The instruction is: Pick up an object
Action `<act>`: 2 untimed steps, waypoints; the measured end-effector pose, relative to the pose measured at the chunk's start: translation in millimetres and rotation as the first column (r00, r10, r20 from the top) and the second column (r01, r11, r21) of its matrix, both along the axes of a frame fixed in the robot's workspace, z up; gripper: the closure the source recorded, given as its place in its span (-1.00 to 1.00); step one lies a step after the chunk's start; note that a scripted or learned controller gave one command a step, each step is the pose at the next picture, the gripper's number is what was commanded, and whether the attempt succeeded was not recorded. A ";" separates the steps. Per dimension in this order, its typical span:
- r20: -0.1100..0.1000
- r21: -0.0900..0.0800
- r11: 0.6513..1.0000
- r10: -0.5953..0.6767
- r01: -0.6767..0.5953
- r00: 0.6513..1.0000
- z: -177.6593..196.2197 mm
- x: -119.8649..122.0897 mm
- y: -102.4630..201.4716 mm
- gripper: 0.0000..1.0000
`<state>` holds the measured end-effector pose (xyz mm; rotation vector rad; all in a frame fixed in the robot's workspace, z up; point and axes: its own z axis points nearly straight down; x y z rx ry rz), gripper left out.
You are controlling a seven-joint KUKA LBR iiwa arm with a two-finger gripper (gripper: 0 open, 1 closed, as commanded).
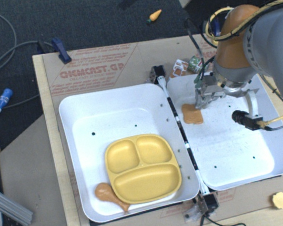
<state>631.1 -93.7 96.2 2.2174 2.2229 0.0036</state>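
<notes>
Tan slab (192, 114) just below gripper (202, 100)

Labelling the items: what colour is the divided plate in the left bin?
Yellow, seen clearly in the camera view: divided plate.

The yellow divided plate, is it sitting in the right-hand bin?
No, the yellow plate lies in the left bin, beside a toy drumstick.
</notes>
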 end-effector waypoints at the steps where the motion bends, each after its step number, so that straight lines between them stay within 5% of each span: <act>1: -0.013 0.001 1.000 -0.007 0.007 1.000 -4.6 -105.6 -15.1 1.00; 2: 0.012 -0.001 1.000 0.004 -0.004 1.000 95.2 -42.2 22.1 1.00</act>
